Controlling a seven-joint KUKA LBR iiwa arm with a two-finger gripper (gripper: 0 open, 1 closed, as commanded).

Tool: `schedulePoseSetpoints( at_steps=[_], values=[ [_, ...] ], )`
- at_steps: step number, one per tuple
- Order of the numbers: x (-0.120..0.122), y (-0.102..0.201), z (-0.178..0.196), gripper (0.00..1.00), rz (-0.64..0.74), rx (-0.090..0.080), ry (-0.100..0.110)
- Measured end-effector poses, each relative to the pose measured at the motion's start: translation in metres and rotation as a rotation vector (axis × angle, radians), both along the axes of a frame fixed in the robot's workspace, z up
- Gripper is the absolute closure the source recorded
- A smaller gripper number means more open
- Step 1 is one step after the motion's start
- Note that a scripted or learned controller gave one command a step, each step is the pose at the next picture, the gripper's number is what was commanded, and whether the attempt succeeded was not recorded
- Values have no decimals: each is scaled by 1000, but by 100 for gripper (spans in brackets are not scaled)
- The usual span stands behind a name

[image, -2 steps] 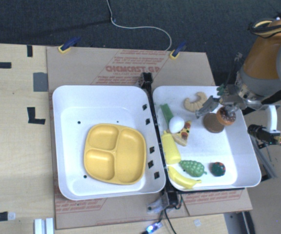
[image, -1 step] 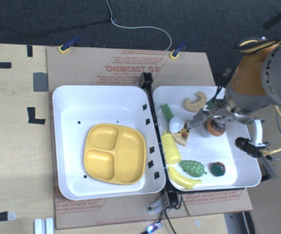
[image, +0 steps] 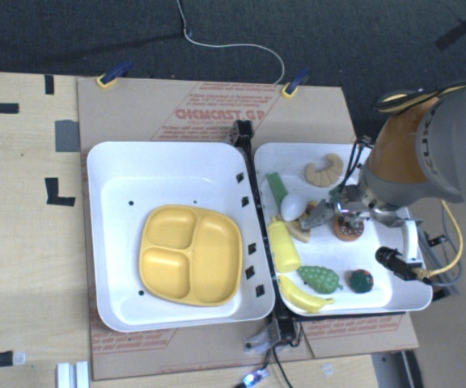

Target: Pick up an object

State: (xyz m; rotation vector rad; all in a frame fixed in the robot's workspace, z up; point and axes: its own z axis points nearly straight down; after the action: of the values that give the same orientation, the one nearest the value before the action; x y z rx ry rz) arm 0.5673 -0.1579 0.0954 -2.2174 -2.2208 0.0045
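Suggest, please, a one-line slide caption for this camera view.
KUKA arm's gripper reaches into the right bin of toy food; a yellow divided plate sits in the left bin.

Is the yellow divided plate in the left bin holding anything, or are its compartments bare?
Bare. The yellow plate lies flat in the left bin, right side up, and all three compartments show plain yellow surface with no item in them.

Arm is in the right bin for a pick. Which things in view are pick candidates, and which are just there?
Candidates, right bin: tan croissant-shaped toy, green stick, yellow banana, bumpy green fruit, round dark-green and red toy.

Bystanders: yellow divided plate, left white bin, blue clamps.
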Motion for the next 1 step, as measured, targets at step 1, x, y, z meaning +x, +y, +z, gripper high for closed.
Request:
schedulePoseSetpoints(
  at_steps=[1],
  values=[
    [4, 0, -6, 0, 0, -4, -15]
  ],
)
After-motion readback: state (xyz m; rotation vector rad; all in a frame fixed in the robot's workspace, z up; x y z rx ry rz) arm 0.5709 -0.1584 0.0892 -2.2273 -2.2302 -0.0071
